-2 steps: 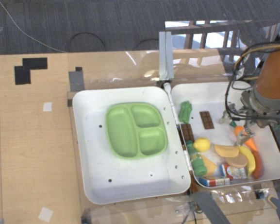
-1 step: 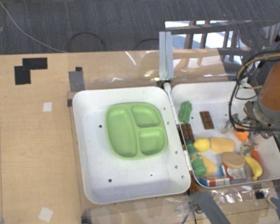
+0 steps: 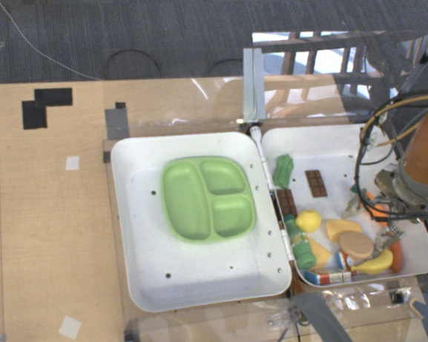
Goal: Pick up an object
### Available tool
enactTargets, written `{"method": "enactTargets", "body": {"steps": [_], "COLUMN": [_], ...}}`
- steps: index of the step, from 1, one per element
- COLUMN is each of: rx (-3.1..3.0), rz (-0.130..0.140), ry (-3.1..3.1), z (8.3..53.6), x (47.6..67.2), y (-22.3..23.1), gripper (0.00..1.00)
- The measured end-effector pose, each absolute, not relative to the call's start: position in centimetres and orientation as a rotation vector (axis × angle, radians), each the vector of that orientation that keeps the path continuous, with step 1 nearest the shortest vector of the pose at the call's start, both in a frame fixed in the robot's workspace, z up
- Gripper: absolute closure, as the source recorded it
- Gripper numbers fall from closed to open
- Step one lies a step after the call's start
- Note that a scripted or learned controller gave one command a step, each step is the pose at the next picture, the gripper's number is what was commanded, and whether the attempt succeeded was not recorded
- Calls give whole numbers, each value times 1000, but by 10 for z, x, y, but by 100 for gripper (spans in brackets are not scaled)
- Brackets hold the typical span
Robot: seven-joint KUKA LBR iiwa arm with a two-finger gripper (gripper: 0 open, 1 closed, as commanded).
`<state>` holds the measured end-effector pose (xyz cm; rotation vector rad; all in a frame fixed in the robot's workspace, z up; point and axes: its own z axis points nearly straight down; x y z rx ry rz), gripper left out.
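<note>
KUKA arm reached in over the right bin, w/ nothing visibly lifted: the pick looked not yet made, grasp and raise both apparently left to do. All places given relative to that bin. Just beside it, across the shared rim, sat the left bin, carrying a green divided plate at its centre. The arm's orange band and grey wrist covered the bin's far side from the plate; below them the gripper hung over the bin's floor near its front corner, wires around it, and whether the claw was spread or pressed together could not be told. Candidate objs lay clustered along the bin's front: a banana and a tan round piece just beside the claw, a yellow lemon toward the shared rim, a brown chocolate bar mid-floor, well apart. Nearest pick, by judgement: the tan round piece.
</note>
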<state>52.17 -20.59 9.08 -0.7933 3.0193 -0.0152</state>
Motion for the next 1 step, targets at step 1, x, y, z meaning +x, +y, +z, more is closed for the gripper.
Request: {"method": "enactTargets", "body": {"steps": [1], "rx": [-825], "rz": [0], "ry": [3016], "z": [90], "x": [605], "y": [-134], "gripper": [0]}}
